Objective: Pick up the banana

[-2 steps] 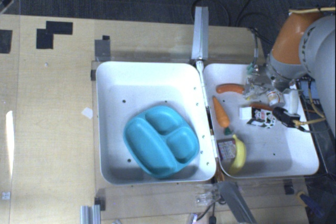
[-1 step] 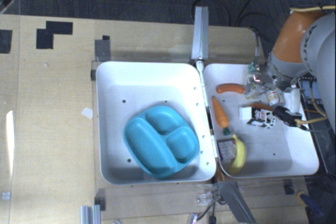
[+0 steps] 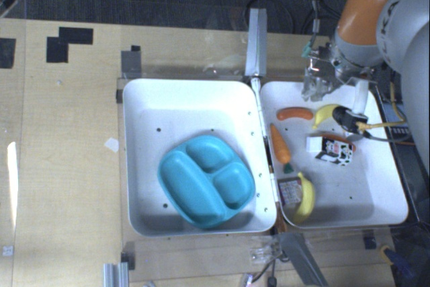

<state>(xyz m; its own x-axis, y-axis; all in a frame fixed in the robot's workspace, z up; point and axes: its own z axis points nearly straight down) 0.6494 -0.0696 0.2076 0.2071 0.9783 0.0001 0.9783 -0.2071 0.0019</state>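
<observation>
Yellow and smooth, a plump crescent (image 3: 306, 198) was seen near the front wall of the right bin (image 3: 376, 212), touching a small dark packet (image 3: 290, 191) on its left. In the left bin (image 3: 141, 144), a glossy blue plate (image 3: 205, 179) with three rounded compartments was laid flat. Farther back in the right bin, a tapered orange carrot (image 3: 280, 143) was found alongside the dividing wall. A black-and-white patterned block (image 3: 335, 149) was set to its right, apart from it. Behind these, a short reddish-orange sausage (image 3: 295, 114) was placed crosswise. The banana (image 3: 324, 115), thin, curved and yellow, was located just beside the sausage's right end, toward the back of the right bin. The metallic gripper (image 3: 316, 88) was positioned just behind the banana and above the bin's back part. Whether it was spread or clenched could not be told, and nothing was seen to be gripped by it.
</observation>
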